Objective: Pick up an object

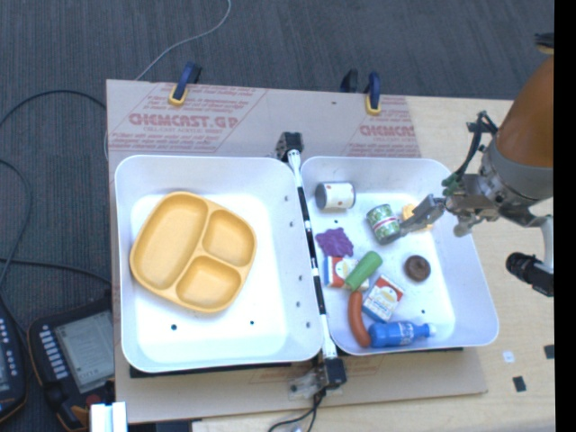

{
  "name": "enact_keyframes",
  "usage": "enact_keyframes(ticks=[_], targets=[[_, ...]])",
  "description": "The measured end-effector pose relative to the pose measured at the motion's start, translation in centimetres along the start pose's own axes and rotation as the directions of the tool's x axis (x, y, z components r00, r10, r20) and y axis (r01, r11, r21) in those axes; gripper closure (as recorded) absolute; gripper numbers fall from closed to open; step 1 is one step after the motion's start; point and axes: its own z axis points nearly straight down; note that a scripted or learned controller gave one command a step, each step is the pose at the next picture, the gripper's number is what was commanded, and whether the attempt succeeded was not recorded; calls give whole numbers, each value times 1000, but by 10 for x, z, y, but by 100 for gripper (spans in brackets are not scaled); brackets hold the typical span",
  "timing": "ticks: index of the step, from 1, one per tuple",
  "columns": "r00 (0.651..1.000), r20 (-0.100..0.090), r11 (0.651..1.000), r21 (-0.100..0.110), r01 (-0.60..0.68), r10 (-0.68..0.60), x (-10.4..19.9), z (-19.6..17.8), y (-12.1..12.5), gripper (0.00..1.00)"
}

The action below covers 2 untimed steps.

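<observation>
Grey gripper [430,214] hangs just right of your green can [383,223], above the right bin [468,268]; whether it's parted or closed, you can't tell.

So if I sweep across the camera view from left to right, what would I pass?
Yellow divided tray → purple toy → green can → brown round piece → gripper → arm's orange band.

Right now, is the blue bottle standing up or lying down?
Lying down. The blue bottle rests on its side along the right bin's near edge, beside the hot dog.
</observation>
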Motion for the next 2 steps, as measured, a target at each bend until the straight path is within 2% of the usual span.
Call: enact_keyframes(ticks=[1, 2], targets=[[1000, 1, 1000, -6, 0, 0, -4, 172, 23, 0], [1000, 2, 1000, -8, -1, 1, -4, 161, 24, 100]])
